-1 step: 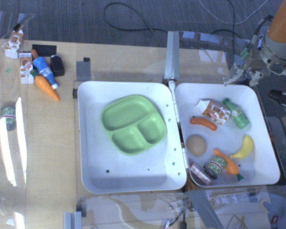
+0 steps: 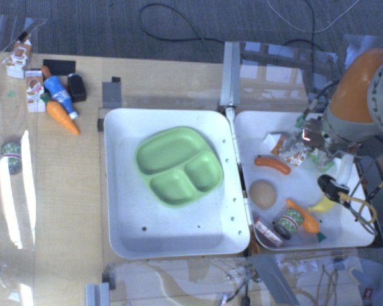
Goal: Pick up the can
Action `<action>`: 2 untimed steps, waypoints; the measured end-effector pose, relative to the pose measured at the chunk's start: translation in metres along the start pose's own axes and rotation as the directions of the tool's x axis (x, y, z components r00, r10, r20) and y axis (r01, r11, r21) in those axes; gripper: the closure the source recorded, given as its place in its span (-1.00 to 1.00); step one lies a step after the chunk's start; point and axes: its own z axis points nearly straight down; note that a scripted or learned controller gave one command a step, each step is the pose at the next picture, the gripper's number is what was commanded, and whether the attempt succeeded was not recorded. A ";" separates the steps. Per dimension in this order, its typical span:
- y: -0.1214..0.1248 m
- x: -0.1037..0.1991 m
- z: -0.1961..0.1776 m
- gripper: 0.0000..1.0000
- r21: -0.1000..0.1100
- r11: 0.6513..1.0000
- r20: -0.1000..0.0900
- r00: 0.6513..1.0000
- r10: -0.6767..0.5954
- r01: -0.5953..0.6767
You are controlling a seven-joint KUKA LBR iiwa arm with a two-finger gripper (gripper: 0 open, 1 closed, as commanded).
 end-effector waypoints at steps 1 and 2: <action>0.038 -0.023 0.048 -1.00 -0.002 0.989 -0.008 0.989 0.146 -0.146; 0.039 -0.022 0.037 1.00 -0.008 0.990 -0.006 0.990 0.138 -0.138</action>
